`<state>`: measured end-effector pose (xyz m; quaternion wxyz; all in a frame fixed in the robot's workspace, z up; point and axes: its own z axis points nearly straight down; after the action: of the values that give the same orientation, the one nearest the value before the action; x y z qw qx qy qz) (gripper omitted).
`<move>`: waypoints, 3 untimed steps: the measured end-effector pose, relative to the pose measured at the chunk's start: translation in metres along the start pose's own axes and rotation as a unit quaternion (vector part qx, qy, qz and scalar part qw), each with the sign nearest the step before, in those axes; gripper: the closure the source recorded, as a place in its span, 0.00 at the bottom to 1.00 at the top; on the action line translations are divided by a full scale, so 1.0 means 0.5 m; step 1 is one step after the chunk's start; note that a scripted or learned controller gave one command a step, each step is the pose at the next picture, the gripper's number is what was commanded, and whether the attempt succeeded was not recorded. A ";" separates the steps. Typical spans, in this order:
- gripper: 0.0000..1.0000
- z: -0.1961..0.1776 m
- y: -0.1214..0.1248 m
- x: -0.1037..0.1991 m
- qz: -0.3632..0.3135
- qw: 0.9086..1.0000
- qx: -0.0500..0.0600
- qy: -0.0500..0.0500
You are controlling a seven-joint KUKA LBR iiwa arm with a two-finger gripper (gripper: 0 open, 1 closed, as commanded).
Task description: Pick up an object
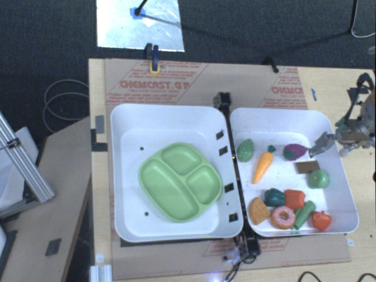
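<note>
Gripper point(331, 145) at the right bin's point(276, 117) three o'clock rim, fingers spread with nothing between them, purple eggplant point(294, 151) just at its nine o'clock, brown block point(307, 167) and green ball point(318, 179) toward seven o'clock, green divided plate point(180, 182) in the left bin point(170, 115).

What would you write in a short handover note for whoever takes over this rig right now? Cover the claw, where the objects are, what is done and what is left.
Claw: at the right bin's right rim, beside the purple toy; nothing visible between its fingers.
Objects: all lying in the right bin: carrot, green vegetable, purple toy, brown block, green ball, and a cluster along the front with the doughnut.
Left bin: holds a green divided tray.
Done: arm brought to the bin's edge.
Left: choose an object, close on it, lift it out.
</note>
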<state>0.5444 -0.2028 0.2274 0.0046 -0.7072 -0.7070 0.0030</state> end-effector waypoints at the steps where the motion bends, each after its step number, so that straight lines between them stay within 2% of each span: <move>1: 0.00 -0.014 0.005 0.002 -0.002 1.000 -0.006 -0.001; 2: 0.00 0.108 -0.004 0.008 -0.001 1.000 -0.004 0.000; 3: 0.00 0.192 -0.009 -0.003 -0.001 1.000 -0.009 -0.003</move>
<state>0.5388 -0.2041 0.1315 -0.0041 -0.7064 -0.7078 -0.0017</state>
